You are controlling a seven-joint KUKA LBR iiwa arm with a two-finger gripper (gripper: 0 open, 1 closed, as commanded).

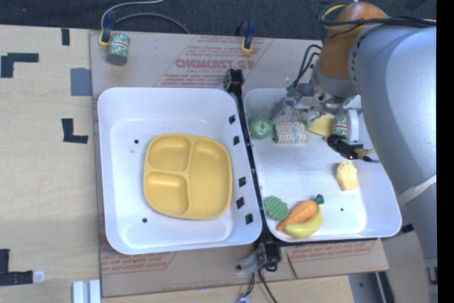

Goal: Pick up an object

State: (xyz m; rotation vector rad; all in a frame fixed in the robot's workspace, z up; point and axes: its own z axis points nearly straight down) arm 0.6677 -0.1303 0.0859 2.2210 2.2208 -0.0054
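1. The arm (397, 96) comes in from the right and is big and grey, so it hides the right bin's (369, 216) far right corner
2. The gripper (296, 112) is over the back of the right bin, under the orange band
3. It looks like a jumble of small grey parts from here, and I cannot tell if it is spread or pressed together
4. A pale spotted block (291, 132) lies just below the gripper, very close to it; I cannot tell if they touch
5. Nothing I can see is pinched in the gripper
6. A green apple (261, 128) sits just left of the block, by the wall between the bins
7. A yellow thing (320, 126) lies right of the block; part of it is hidden by the robot, so I cannot tell what it is
8. A little can (340, 125) stands beside it, partly hidden too
9. A pale yellow lump (347, 175) lies alone nearer the front, on the right
10. At the front of this bin are a broccoli (276, 208), a carrot (303, 211) and a banana (306, 226); the carrot lies on the banana and the broccoli is just left of them
11. The left bin (120, 152) holds a yellow plate (188, 176) with three parts
12. Another can (117, 47) stands on the bench (42, 152) behind the left bin; its label is too small to read
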